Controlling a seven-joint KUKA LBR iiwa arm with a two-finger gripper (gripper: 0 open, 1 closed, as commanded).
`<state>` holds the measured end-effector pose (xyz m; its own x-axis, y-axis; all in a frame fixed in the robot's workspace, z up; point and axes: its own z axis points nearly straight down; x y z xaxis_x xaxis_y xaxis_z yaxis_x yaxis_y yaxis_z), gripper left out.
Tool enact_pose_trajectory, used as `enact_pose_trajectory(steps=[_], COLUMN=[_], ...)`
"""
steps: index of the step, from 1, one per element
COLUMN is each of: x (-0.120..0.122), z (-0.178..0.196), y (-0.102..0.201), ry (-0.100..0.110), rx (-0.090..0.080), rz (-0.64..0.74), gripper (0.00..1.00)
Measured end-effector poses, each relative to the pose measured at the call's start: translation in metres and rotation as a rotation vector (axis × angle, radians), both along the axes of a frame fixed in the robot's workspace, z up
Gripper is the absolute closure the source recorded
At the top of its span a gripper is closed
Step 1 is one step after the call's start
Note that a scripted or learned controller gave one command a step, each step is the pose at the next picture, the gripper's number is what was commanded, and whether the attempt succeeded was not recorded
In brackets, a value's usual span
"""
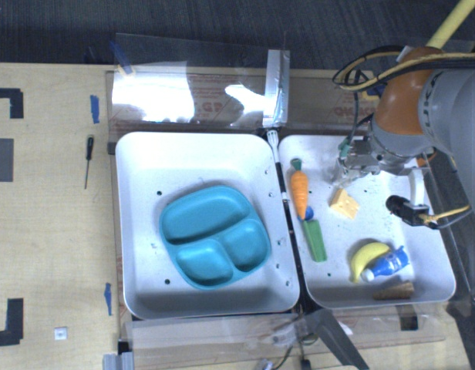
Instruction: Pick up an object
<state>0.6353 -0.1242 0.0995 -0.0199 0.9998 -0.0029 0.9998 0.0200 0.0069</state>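
In the right bin (430,280) lie an orange carrot (299,192), a green stick (316,240), a pale yellow wedge (345,204), a banana (368,256), a blue and white tube (389,264) and a brown bar (394,290). My gripper (350,168) hangs over the back of this bin, just above and behind the yellow wedge and to the right of the carrot's top. Nothing is visibly held by it. The grey arm with its orange band (403,102) reaches in from the upper right.
The left bin (137,206) holds a blue three-compartment plate (214,236). A metal divider (276,91) stands behind the wall shared by the two bins. A black part with a cable (407,206) hangs off the arm over the right bin's right side.
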Motion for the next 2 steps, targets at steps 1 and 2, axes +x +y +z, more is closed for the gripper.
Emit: enact_pose_trajectory(steps=[1, 2], x=[0.000, -0.016], z=[-0.001, -0.013], y=[0.000, 0.002], ry=[0.001, 0.004], rx=[0.000, 0.004], rz=[0.000, -0.069], gripper=[0.00, 0.00])
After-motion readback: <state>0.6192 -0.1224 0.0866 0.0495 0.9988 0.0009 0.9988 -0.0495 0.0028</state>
